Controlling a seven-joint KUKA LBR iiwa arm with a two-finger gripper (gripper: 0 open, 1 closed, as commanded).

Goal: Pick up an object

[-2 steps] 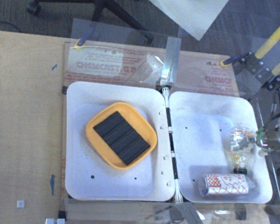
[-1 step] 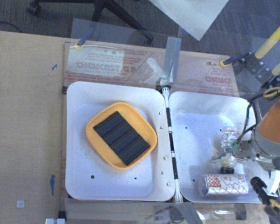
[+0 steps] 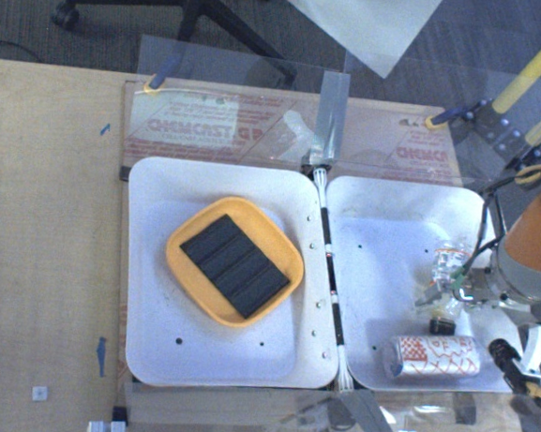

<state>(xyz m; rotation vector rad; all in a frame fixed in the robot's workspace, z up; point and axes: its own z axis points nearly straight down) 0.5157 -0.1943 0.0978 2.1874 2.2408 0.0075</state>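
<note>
Arm positioned at right bin; no object seen in its grasp.

The can [image 3: 435, 355] lies on its side near the right bin's [image 3: 383, 220] front edge; the yellow dish [image 3: 234, 259] sits flat in the left bin [image 3: 150, 247]. The gripper [image 3: 447, 290] is over the right bin just behind the can; its opening cannot be determined.

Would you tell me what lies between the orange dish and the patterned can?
In the camera view, the bins' adjoining rims lie between the orange dish and the patterned can; otherwise only bare white bin floor.
</note>
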